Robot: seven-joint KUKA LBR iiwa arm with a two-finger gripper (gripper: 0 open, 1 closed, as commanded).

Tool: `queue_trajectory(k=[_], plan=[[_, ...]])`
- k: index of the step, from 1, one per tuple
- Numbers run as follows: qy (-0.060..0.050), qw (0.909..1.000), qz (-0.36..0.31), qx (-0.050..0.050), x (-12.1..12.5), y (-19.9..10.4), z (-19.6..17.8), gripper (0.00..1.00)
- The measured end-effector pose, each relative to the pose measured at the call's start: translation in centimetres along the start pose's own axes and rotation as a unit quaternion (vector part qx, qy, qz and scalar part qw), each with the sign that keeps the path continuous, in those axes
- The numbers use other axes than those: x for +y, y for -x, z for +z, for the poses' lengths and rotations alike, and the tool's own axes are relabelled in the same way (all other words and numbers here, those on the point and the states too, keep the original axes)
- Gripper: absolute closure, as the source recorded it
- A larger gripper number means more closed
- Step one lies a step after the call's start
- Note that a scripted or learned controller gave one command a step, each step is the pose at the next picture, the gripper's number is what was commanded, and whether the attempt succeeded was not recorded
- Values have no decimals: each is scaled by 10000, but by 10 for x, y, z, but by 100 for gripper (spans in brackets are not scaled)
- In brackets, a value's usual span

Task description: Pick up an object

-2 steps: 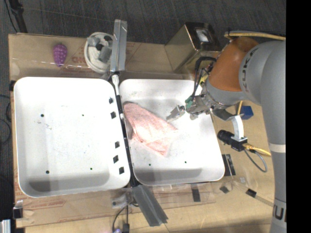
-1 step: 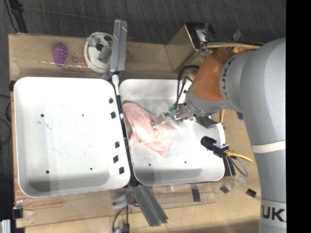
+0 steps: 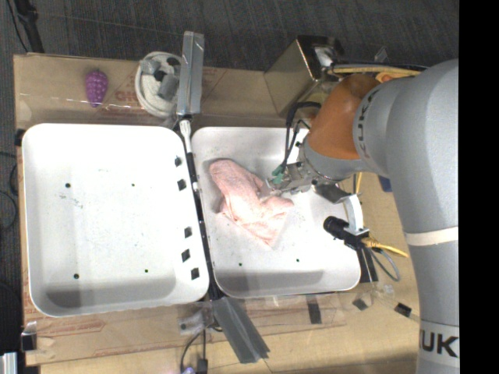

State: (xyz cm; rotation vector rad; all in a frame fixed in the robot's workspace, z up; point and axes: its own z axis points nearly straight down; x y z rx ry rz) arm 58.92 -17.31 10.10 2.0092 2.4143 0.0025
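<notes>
Bins: two, shallow and white, side by side; the left bin (image 3: 101, 216) and the right bin (image 3: 312, 275) meet along a central divider fitted with small dark clips. Cloth items: one, a crumpled pink cloth (image 3: 245, 197) lying in the right bin, left of that bin's centre and close to the divider. Its long axis runs diagonally, from an upper-left end near the bin's back corner down to a lower-right end toward the bin's middle; the lower-right part is more bunched and folded. Arms: one, grey with an orange band (image 3: 339, 119) above the wrist, entering from the right and bending down over the right bin. Grippers: one, the gripper (image 3: 282, 179) set low at the cloth's right edge, touching or just above the fabric; contact cannot be told apart from overlap, and the claw's state cannot be told from this angle. Bench items behind the bins: one small purple object (image 3: 96, 86) at upper left, and one white roll-like object (image 3: 158, 82) beside an upright grey bracket (image 3: 190, 72). Bench surface: brown board (image 3: 234, 92).
</notes>
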Motion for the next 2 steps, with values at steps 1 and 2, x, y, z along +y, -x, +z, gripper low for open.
queue_trajectory(k=[1,2], plan=[[-30,9981,615,-1,71,-15,-84,100],[-42,9975,701,6,73,-21,-82,100]])
